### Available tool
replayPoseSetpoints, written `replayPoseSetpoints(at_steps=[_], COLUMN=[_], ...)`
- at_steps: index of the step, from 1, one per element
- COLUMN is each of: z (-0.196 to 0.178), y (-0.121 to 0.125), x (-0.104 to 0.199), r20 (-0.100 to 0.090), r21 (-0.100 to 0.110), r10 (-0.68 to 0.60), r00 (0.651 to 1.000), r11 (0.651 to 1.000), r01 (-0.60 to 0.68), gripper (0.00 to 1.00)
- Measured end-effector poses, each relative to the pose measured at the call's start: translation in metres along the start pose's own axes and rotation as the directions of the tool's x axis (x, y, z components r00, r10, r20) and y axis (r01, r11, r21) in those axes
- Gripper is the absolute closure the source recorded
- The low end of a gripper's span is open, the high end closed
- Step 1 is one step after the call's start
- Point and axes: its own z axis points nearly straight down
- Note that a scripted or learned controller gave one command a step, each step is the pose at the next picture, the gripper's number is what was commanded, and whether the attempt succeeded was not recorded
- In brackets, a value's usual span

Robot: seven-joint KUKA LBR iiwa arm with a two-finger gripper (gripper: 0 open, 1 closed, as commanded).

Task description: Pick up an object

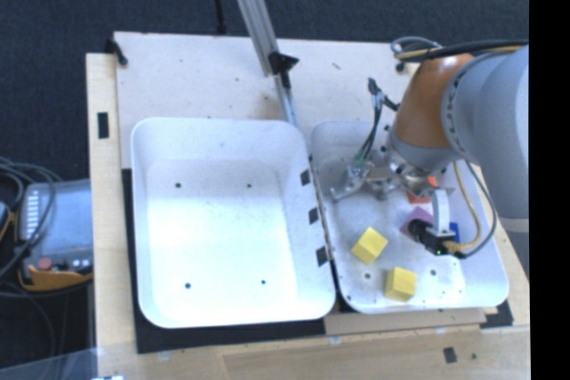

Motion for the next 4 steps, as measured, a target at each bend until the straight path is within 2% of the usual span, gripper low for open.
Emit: replayPoseSetpoints(at_steps=[1,3,4], z=[-0.012,-0.109,-0.174], y=[0.001,0.007,0.011], x=[-0.001,-0.019,-0.022], r20=[0.000,0.000,0.001], r21=[-0.004,-0.006,-0.009], r10=[0.008,0.000,-0.009], r00=[1.000,1.000,1.000], r11=[1.000,1.000,1.000], r01=[-0.008,0.000,0.009], gripper=[1.00,1.00,1.00])
